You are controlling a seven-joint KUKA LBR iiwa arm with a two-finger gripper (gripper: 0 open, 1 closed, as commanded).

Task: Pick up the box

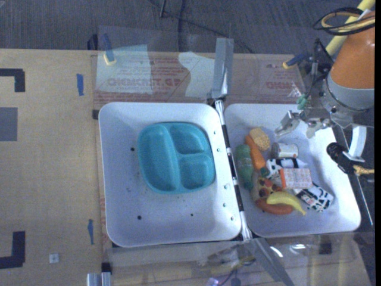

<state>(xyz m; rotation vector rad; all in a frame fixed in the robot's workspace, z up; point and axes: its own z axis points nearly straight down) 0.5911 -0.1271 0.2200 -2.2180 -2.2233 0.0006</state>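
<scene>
The box point(296, 177) is small, white with red-pink print, and lies flat in the middle of the right bin point(345, 216) among toy foods. My gripper point(299, 126) hangs over the far part of that bin, up and slightly right of the box and well apart from it. Its two fingers are spread, so it is open with nothing between them. The grey arm with its orange band point(354, 64) comes in from the upper right.
Around the box lie a banana point(286, 201), a carrot point(256, 155), a corn piece point(259, 137), a green item point(243, 159), a small can point(286, 151) and a black-and-white patterned piece point(318, 198). The left bin point(119, 219) holds a teal divided plate point(176, 157).
</scene>
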